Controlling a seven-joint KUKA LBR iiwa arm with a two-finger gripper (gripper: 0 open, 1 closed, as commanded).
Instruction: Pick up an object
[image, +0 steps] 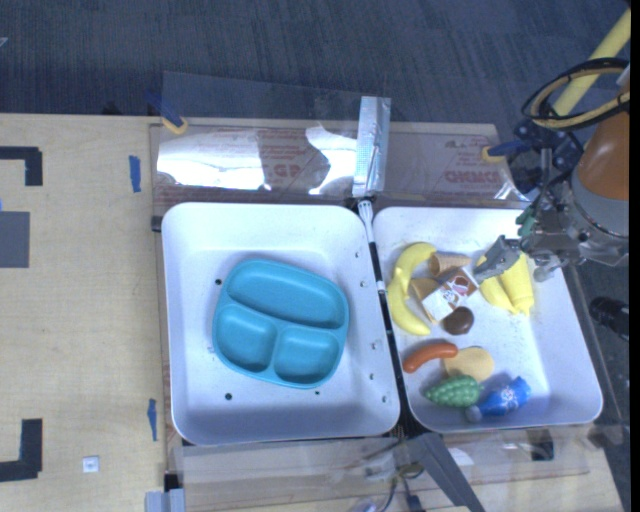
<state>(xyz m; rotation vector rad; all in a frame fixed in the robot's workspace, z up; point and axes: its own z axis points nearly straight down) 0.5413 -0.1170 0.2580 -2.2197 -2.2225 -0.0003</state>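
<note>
Grey arm reaching in from right, end effector (497, 262) low over yellow toy (512, 286), grip state unclear.

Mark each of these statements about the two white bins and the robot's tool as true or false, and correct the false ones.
1. The blue divided tray lies in the left bin. True.
2. The banana lies in the left bin. False: it lies in the right bin, near its left wall.
3. The tool is over the right bin, beside a yellow toy. True.
4. The red sausage sits on the blue tray. False: it is in the right bin, below the banana in the view.
5. A green toy lies next to a blue one. True.
</note>
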